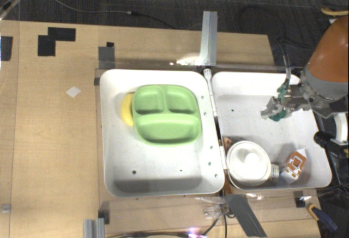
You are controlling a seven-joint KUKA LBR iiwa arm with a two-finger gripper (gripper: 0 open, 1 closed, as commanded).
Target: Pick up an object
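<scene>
Yellow object [126, 110] half-hidden under green tray [166, 113]; tool [276, 109] over right bin [245, 87], grip state unclear.

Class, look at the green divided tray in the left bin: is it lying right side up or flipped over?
Right side up: the green divided tray shows its three recessed compartments facing upward.

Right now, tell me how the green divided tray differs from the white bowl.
The green divided tray is squarish with three compartments; the white bowl is round with one hollow. The tray lies in the left bin, partly over a yellow object; the bowl sits in the right bin. The tray is larger. Both rest open side up.
</scene>
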